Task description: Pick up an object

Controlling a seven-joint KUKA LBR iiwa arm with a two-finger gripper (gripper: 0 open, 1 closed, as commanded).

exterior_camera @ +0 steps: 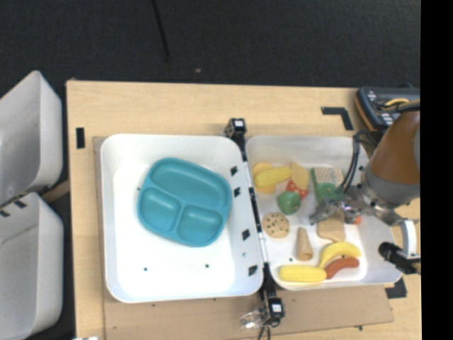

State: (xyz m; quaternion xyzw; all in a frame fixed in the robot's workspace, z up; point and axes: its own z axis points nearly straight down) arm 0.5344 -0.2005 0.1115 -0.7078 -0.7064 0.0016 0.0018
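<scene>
The right bin (368,278) holds several toy foods. Among them are a yellow pepper (271,178), a green fruit (288,202), a cookie (275,224), a cone (304,244), a banana (340,250), a red sausage (342,265) and a corn cob (302,274). My gripper (330,211) reaches down into this bin from the right. It hangs just above a tan bread slice (330,229) and beside a green leafy piece (325,190). I see nothing lifted in it.
A blue divided plate (185,201) lies in the left bin (120,261). The wall between the two bins runs past black clips (249,190). A cracker (324,173) and a yellow wedge (300,176) lie at the back of the right bin. The arm's orange band (396,147) rises over that bin's right edge.
</scene>
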